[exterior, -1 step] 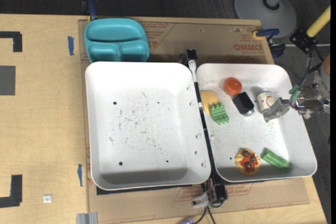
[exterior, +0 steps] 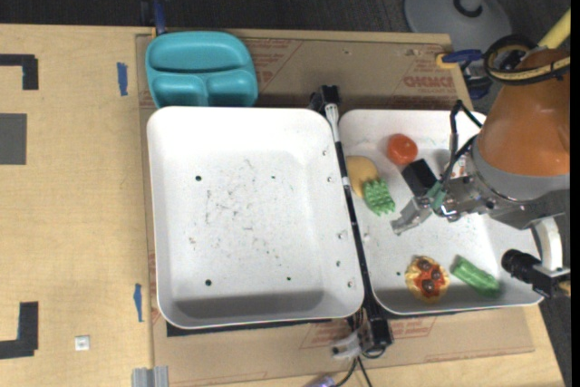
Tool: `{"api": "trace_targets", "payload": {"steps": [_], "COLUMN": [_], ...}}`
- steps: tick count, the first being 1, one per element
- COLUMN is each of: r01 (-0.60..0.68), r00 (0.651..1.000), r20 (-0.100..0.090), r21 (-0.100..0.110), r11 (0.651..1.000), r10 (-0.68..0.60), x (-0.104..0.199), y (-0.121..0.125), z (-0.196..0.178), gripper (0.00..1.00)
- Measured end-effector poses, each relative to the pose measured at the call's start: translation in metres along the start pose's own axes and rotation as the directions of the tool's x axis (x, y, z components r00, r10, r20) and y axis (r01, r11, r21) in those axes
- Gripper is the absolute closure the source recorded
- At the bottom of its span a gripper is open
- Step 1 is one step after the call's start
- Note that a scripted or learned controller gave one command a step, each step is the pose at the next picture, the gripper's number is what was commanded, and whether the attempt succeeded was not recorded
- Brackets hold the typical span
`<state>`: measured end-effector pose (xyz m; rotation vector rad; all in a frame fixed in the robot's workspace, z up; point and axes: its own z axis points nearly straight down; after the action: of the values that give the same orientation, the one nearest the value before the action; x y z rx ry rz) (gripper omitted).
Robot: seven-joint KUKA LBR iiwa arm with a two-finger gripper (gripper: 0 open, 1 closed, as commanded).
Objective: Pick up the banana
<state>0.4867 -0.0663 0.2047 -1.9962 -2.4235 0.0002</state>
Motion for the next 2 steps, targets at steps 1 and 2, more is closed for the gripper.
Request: {"api": "trace_targets", "payload": {"steps": [1, 2], "r01": [-0.023, 0.287], "r00": [1.0, 0.958], "r20": [0.0, 0.002], "r21": [0.001, -0.001], "r11": [1.0, 0.958], "r10": [0.023, -0.287], "x": [0.084, 0.131], "y": [0.009, 0.018], "z": [0.02, 0.017], "gripper": [0.0, 0.0]}}
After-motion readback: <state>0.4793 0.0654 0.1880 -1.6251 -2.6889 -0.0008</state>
